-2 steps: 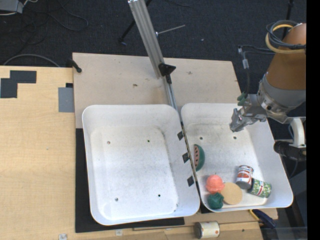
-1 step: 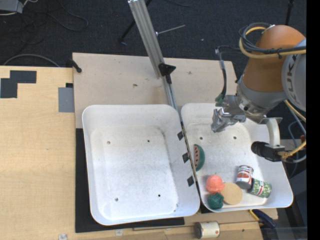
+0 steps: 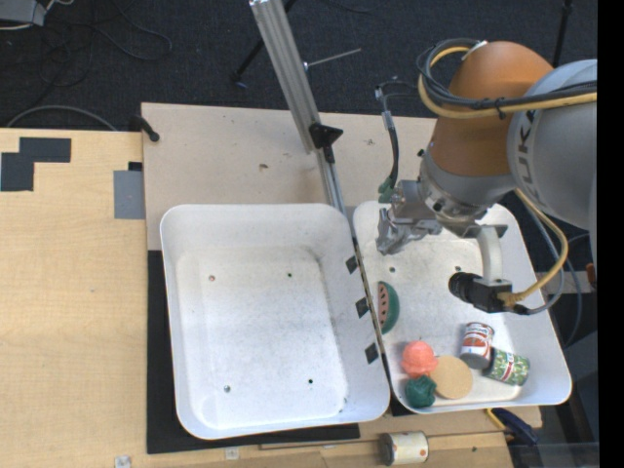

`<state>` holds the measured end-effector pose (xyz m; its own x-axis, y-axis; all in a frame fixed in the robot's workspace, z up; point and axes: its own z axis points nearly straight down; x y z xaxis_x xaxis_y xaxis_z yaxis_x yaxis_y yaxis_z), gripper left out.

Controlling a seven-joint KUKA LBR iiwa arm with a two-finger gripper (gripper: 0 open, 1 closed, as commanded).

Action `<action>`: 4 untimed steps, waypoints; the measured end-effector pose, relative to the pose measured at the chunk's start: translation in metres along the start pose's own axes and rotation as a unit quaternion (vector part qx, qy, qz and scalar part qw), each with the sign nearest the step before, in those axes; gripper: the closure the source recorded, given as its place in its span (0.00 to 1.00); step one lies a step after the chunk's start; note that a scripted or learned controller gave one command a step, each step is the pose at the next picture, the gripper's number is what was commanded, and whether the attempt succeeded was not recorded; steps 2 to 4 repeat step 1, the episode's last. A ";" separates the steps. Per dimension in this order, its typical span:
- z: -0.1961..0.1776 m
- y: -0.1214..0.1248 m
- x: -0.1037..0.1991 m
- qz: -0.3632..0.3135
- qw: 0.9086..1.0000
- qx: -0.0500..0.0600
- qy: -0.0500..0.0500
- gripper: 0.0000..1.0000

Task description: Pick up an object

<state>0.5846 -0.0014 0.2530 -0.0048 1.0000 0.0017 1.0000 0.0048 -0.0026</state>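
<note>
Nothing is picked yet: the gripper hovers at the right bin's far left, its grip state unclear, objects lying nearer.

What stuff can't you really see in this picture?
- Gripper: its fingers are a small dark tangle seen from above, so how they are set cannot be told.
- Far end of the right bin: covered by the arm.
- Can and green can: labels too small to read.
- Watermelon slice: partly behind the bin wall.
- Green lump: too small to say what it is.
</note>
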 end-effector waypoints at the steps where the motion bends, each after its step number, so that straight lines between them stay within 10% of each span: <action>1: 0.003 0.006 0.060 0.000 1.000 0.000 0.000 1.00; 4: 0.003 0.006 0.060 0.000 1.000 0.000 0.000 1.00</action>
